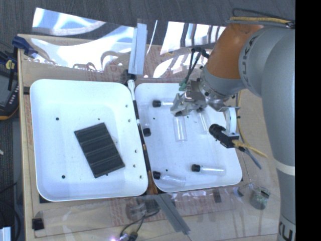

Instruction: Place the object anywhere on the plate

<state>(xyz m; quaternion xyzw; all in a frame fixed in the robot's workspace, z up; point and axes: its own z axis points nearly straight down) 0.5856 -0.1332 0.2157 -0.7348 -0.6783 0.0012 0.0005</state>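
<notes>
Pincer (186,106): upper middle of the right bin (165,185), low over its floor; whether its fingers are apart or closed cannot be told.
Clear tube (179,128): just below the pincer, lying on the bin floor.
Capped tube (206,169): lower right of that bin.
Dark ribbed plate (99,149): centre of the left bin (45,99), lying at a slant.

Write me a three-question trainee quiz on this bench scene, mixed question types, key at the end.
1. True or false: the dark ribbed plate lies in the right bin.
2. Multiple choice: the claw hangs above A) the left bin, B) the right bin, C) the bench outside both bins.
3. Fill in: the clear tube with a black cap lies near the right bin's ____ edge, as seen by the camera.

Key: 1 false; 2 B; 3 bottom.
</notes>
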